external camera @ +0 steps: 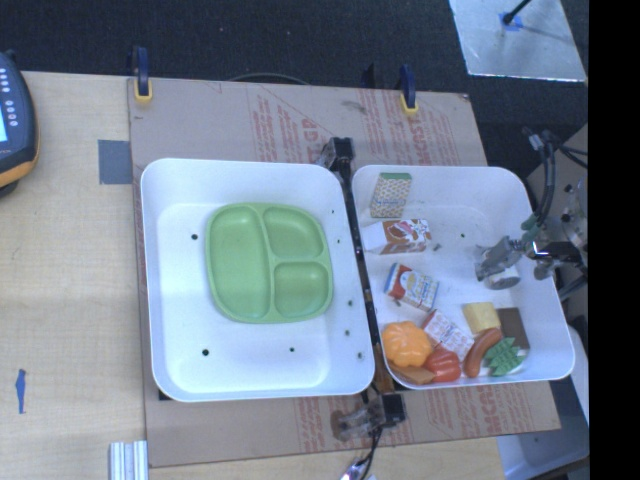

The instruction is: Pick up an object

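Your gripper (pixel 497 263) hovered in the right bin (pixel 545 363); finger state unclear. Toy food (pixel 440 343) lay just beside it. Left bin (pixel 165 368) held a green tray (pixel 268 262).

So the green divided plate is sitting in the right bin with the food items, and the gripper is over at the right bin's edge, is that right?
Not quite. The camera view shows the green divided plate in the left bin, apart from the food items. The gripper is at the right bin.

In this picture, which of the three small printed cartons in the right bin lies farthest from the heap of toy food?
The green-topped carton near the right bin's far rim; the two red-and-white cartons lie closer to the toy food.
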Tool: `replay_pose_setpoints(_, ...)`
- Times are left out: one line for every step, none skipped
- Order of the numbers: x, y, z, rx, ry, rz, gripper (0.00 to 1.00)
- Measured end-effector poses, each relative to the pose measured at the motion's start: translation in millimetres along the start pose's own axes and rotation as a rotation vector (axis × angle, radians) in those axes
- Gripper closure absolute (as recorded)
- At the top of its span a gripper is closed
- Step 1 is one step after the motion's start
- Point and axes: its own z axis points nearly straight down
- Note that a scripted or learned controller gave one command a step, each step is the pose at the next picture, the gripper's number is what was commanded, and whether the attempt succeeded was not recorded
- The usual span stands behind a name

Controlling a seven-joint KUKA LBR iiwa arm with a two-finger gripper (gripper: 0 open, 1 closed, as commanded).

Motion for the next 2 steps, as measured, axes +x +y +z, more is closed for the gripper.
replay_pose_setpoints(-49.2,88.4,146.5,0.002,-0.003,-0.004,0.00)
replay_pose_setpoints(-48.8,136.8,148.7,-0.005,-0.001,-0.001,0.00)
